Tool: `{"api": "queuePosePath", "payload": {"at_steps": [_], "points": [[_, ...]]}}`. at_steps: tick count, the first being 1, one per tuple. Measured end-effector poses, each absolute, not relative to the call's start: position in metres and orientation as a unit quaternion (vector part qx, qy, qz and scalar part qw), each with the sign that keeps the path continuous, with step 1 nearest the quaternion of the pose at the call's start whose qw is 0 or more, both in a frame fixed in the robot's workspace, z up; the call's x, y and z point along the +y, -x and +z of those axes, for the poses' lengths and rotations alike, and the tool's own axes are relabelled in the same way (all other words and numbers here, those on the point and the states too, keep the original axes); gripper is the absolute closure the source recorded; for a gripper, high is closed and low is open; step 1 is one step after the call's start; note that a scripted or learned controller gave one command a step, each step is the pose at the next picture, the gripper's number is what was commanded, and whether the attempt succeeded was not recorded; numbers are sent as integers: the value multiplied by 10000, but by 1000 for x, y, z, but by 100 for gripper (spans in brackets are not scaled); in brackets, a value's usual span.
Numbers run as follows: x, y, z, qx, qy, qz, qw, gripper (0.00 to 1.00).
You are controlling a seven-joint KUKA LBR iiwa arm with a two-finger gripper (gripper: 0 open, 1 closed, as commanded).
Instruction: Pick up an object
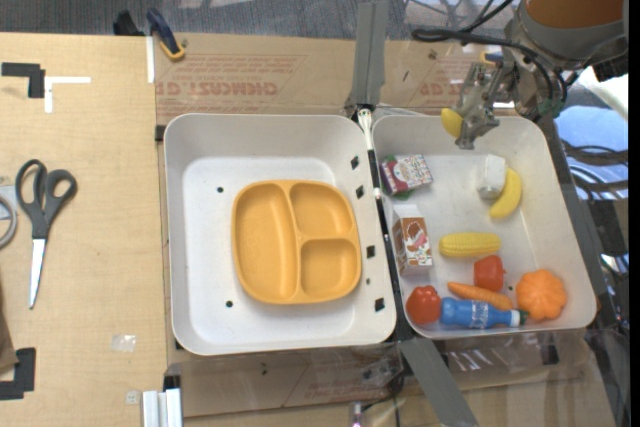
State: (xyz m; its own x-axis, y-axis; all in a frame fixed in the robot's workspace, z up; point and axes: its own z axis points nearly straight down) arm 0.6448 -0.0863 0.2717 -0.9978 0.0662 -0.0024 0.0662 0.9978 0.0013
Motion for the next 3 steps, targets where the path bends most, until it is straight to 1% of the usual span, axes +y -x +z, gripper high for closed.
{"api": "queuePosePath", "payload": {"at_steps": [1,2,3], "points": [[-115,-630,366,9981,618,-3,26,100],[-193,-646,459,9983,581,-6,26,100],[-180,-660,363,9996,264,4,18,100]]}}
